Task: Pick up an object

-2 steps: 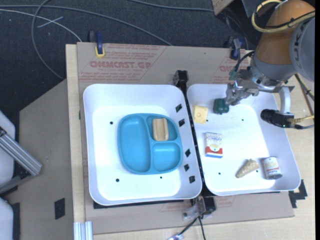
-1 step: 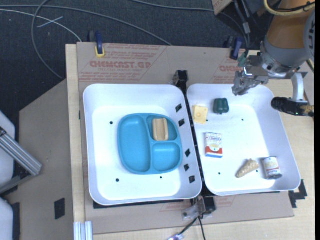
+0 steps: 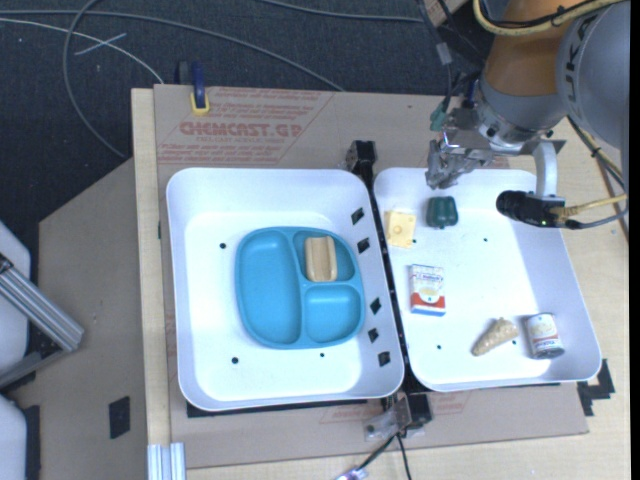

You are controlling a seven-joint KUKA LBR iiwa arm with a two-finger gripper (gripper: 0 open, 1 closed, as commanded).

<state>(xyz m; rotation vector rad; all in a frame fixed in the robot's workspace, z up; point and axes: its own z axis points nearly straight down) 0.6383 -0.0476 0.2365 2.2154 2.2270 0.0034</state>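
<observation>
Red printing stood on the brown cardboard sheet [image 3: 255, 118] in the upper middle of the frame, above the left bin. It read about "CHEMCAST GP". The smaller red lines around it were too blurred to read. Labels on the small box [image 3: 427, 290] and the can [image 3: 543, 334] were unreadable.

We saw a grey arm [image 3: 605, 58] with an orange band [image 3: 535, 18], yellow cables at its twelve o'clock, and a metallic gripper [image 3: 445, 173].
</observation>
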